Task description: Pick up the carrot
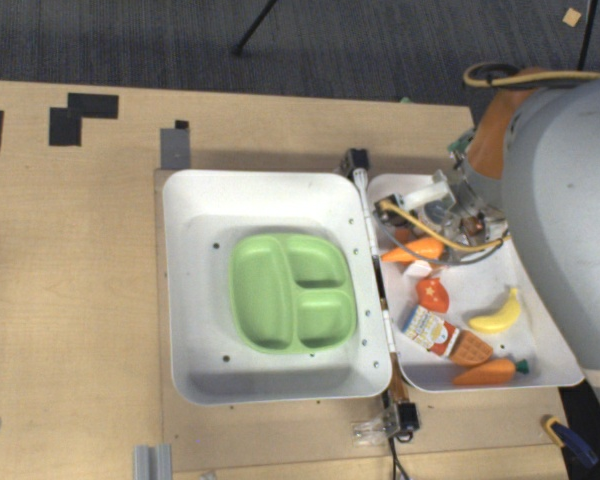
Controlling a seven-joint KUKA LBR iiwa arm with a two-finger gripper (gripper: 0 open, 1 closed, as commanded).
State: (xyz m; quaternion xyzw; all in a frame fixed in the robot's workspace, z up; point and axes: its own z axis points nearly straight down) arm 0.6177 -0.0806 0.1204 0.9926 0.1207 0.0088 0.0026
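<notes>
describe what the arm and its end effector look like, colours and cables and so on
The arm is a bulky, rounded grey shell with an orange band above the wrist. Below the band the end effector is a cluster of dark and silvery metal parts. A yellowish cable loops over the top of the arm near the band, and thinner yellowish wiring curves around the end effector.

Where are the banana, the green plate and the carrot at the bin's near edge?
banana (496, 314): camera view, middle of its curved yellow body.
green plate (290, 290): camera view, ridge between its compartments.
carrot (485, 372): camera view, middle of its orange body.
</notes>
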